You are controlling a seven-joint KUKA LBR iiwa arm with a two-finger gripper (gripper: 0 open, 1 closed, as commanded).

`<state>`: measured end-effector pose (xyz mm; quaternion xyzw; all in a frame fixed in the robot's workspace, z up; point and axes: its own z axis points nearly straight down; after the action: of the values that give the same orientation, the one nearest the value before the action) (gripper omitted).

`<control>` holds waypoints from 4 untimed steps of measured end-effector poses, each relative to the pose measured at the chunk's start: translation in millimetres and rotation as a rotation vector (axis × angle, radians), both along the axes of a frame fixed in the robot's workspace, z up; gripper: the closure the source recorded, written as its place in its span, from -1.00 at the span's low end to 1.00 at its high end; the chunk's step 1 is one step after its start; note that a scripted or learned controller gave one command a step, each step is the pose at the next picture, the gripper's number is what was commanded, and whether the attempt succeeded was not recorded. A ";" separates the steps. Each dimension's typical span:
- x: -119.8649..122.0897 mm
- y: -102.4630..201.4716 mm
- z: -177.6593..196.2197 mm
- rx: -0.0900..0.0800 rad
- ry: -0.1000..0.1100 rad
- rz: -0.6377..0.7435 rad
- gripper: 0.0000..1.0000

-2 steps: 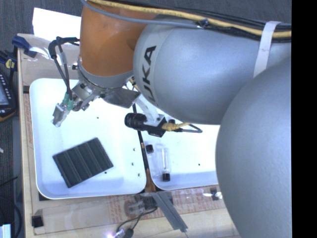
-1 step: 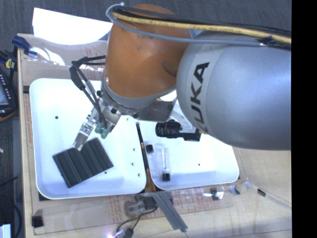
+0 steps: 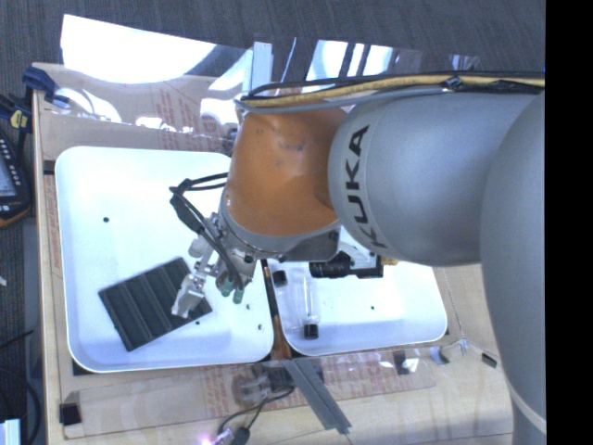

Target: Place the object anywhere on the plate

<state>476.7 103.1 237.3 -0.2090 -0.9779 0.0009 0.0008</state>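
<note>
Object: I can't pick out for certain; the likeliest is a small clear tube with a dark end (image 3: 309,311), lying loose in the right bin (image 3: 422,321) near its left wall.
Plate: my guess is the dark ribbed slab (image 3: 139,309), flat and askew in the lower part of the left bin (image 3: 69,248), well apart from the tube, with both bins' walls between them.
Gripper (image 3: 193,299): tilted down over the slab's right end, right at its edge; whether it is open, closed or carrying anything I can't tell from here.
Why there: it looks lined up with the slab as the drop spot, but with nothing visibly held I'd not call it a placement.
Arm (image 3: 417,184): reaches in from the right across both bins, its orange band (image 3: 278,179) above the wrist hiding the bins' middle.
Tabletop (image 3: 167,392): wood, carrying both bins side by side.
</note>
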 end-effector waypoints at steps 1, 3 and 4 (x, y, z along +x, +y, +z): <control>71.9 38.2 -143.0 0.005 -0.007 -0.141 1.00; -0.2 61.2 -144.2 -0.001 0.002 -0.102 1.00; 0.3 -12.1 -45.3 0.001 -0.002 -0.063 1.00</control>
<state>477.0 91.1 192.1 -0.2396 -0.9709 0.0002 -0.0002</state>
